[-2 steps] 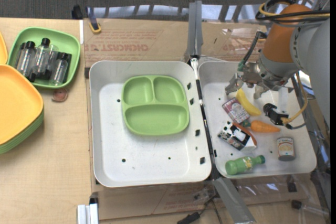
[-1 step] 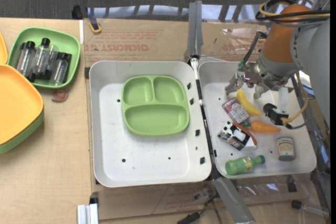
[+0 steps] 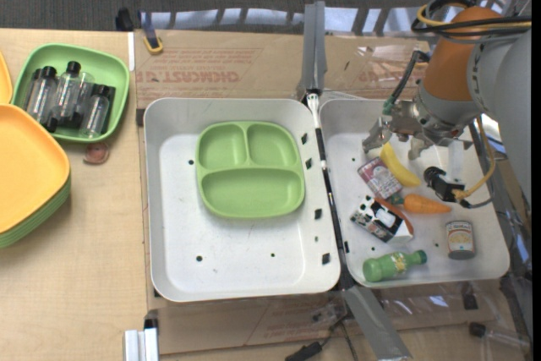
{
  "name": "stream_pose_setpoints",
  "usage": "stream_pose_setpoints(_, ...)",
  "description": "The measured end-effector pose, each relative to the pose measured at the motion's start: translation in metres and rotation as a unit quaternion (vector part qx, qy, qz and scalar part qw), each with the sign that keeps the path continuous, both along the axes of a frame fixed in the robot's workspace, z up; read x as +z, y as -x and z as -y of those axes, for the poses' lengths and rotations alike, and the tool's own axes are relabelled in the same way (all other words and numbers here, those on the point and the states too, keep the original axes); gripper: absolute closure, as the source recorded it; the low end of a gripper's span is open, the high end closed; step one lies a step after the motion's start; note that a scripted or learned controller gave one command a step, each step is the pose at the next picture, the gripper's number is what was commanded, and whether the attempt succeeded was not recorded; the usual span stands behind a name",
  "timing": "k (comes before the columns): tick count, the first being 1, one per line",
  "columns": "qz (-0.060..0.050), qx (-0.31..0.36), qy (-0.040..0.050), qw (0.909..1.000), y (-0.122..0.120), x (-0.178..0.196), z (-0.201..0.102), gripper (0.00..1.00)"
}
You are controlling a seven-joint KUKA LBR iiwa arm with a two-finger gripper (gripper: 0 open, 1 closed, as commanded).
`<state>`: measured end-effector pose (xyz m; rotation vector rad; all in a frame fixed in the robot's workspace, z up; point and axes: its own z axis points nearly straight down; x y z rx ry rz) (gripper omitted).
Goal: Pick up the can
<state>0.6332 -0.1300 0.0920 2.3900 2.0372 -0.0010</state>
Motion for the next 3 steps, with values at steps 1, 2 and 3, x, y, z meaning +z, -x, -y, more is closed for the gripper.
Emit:
stream_pose_setpoints(1,0.000,0.000,0.0000,1.0000,0.0000,0.0000,0.0000,0.00)
stream_pose_setpoints(2,0.000,0.000,0.0000,1.0000,0.0000,0.0000,0.0000,0.00)
stream_pose_setpoints(3,0.000,0.000,0.0000,1.0000,0.0000,0.0000,0.0000,0.00)
